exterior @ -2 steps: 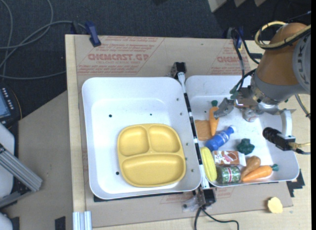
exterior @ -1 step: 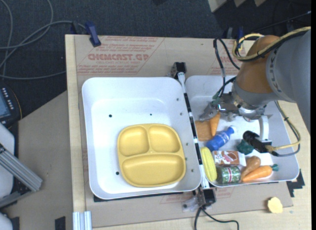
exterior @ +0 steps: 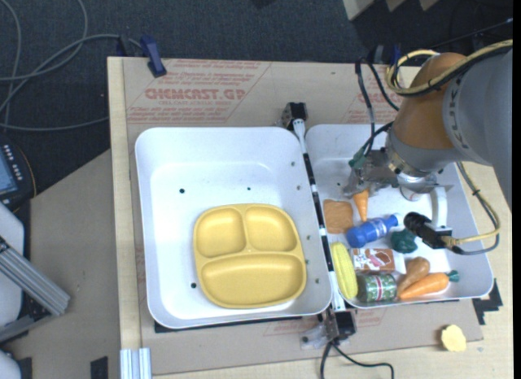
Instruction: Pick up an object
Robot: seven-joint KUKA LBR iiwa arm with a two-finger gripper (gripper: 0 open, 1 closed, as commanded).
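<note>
A small orange carrot-like piece (exterior: 361, 205) is taken here as the likeliest target, since it lies directly under the gripper (exterior: 368, 180) in the right bin (exterior: 470, 231). Its long axis runs roughly up and down the view, with the narrow end pointed toward the near rim of that bin and the thicker end tucked beneath the gripper body. A drop that is nearly straight down, with little sideways travel, is judged to be what the coming move calls for.

Whether the tool is released or clenched cannot be told (the wrist and orange band hide that part), and nothing can be seen held in it.

Measured outward from the small carrot piece: a tan bread-like slab (exterior: 337, 215) lies just beside it toward the left bin (exterior: 163, 206); a blue bottle (exterior: 371, 230) lies just nearer the camera, its long axis slanted across the bin. Further toward the near rim are found a corn cob (exterior: 345, 271), a small can (exterior: 378, 289) and a larger carrot (exterior: 425, 285). A yellow divided plate (exterior: 247, 254) rests well apart in the left bin. Crowding by the slab and bottle is judged the main risk to a clean grasp.
</note>
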